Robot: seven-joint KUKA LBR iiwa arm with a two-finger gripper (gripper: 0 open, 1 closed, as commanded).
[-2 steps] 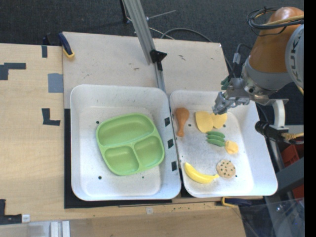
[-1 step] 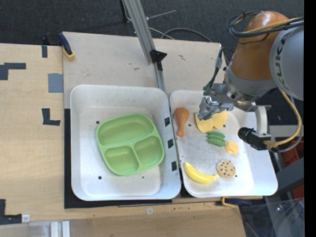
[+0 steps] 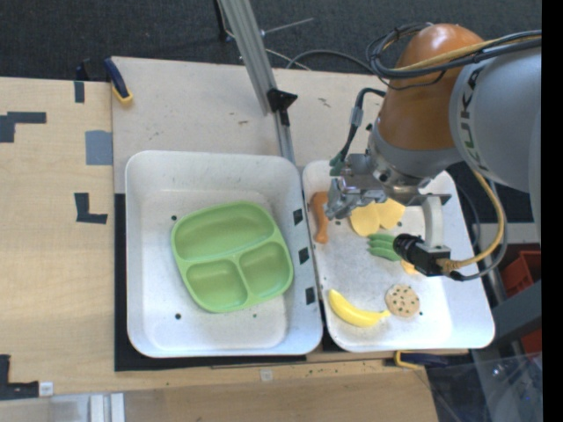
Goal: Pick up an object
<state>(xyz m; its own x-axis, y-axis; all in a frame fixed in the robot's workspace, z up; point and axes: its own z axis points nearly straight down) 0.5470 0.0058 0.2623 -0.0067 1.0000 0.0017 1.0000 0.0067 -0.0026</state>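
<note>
Camera view: the gripper [image 3: 345,199] hangs low in the right bin [image 3: 471,323], whether spread or pressed together cannot be told. An orange carrot [image 3: 320,215] lies just left of it, a yellow slice [image 3: 376,215] beside it; farther out, a smooth banana [image 3: 355,310] and speckled cookie [image 3: 403,301].

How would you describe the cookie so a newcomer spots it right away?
Start at the right white bin, the one the arm reaches over. Look toward its near edge, where a yellow banana lies. Just right of the banana's tip sits the cookie: a small, flat, tan disc with dark specks, the only round speckled thing among the bin's yellow, green and orange pieces.
</note>
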